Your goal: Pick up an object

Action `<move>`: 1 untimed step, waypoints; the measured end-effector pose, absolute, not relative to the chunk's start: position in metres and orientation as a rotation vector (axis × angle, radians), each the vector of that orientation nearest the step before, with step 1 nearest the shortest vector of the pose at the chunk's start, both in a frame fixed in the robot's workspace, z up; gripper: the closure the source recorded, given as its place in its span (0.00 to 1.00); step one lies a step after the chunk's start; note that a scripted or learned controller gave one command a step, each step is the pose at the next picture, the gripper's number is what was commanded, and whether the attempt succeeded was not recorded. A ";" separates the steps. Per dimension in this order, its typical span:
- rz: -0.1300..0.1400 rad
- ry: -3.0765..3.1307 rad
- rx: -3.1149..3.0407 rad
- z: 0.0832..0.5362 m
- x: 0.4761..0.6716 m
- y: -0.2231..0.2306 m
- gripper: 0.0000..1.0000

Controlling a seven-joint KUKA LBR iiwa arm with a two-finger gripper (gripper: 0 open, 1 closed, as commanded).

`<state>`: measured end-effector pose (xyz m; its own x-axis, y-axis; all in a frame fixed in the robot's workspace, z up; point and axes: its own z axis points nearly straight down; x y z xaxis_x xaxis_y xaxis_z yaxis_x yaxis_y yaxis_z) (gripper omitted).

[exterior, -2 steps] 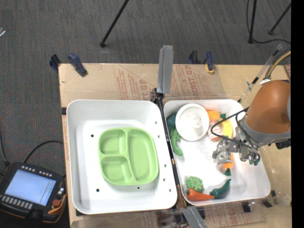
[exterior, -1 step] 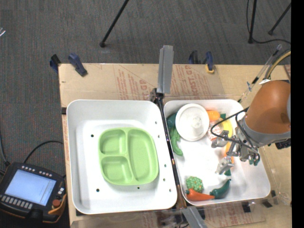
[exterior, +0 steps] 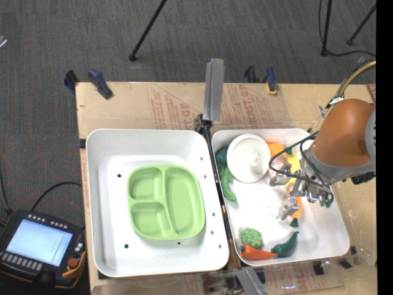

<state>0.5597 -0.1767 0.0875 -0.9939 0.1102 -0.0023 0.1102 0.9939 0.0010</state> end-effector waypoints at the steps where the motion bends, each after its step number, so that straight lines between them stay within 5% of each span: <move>1: 0.002 3.130 0.249 0.088 0.514 -0.184 0.00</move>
<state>0.5138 -0.1845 0.0880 -0.9874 0.1582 -0.0012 0.1582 0.9874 0.0012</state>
